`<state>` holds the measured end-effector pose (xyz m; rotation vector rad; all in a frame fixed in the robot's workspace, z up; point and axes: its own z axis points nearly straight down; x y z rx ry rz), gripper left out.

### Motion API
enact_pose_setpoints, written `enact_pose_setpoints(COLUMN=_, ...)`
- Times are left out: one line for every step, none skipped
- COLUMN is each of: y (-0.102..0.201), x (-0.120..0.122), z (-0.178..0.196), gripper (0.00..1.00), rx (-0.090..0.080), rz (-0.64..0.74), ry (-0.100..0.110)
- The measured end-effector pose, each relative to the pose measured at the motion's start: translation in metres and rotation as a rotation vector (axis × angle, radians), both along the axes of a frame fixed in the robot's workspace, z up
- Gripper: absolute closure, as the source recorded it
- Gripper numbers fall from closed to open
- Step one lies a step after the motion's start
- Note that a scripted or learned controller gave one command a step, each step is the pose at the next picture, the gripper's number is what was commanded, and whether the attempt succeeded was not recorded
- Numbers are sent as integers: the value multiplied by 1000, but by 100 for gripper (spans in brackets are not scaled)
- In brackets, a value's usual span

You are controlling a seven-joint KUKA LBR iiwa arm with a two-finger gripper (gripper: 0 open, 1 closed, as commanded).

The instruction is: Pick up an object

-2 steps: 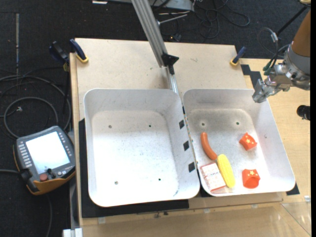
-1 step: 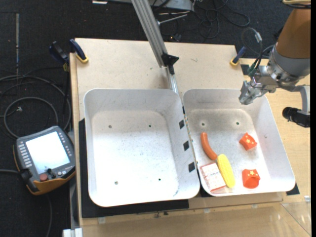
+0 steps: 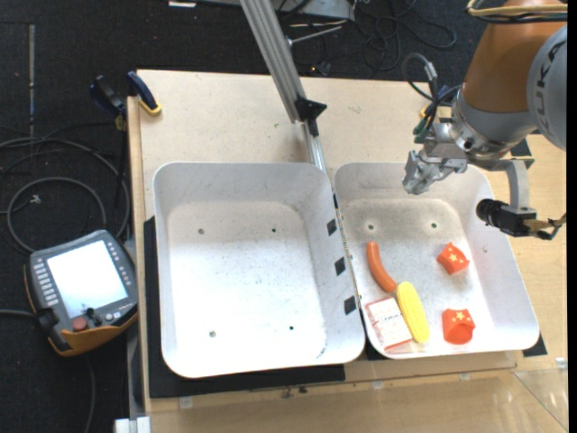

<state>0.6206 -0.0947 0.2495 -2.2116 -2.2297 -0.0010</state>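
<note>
Five things lie in the right bin (image 3: 505,242): sausage (image 3: 380,267), corn (image 3: 412,311), card (image 3: 388,324), two red blocks (image 3: 453,260). Gripper (image 3: 419,181) hangs above its far edge, tips too blurred to read.

Bright, even overhead light, soft faint shadows, mild glare on the white bins (image 3: 180,183), reasonably sharp.

Pale wooden bench (image 3: 225,115), two white bins (image 3: 171,197) side by side on it
</note>
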Motion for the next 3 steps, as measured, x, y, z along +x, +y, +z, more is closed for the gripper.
enact_pose_setpoints(y=51, x=2, z=4, gripper=100, rx=1, rz=0, ry=-1)
enact_pose_setpoints(y=97, x=-7, z=5, gripper=100, rx=1, rz=0, ry=1)
enact_pose_setpoints(y=156, x=-13, z=-9, gripper=100, rx=1, rz=1, ry=2)
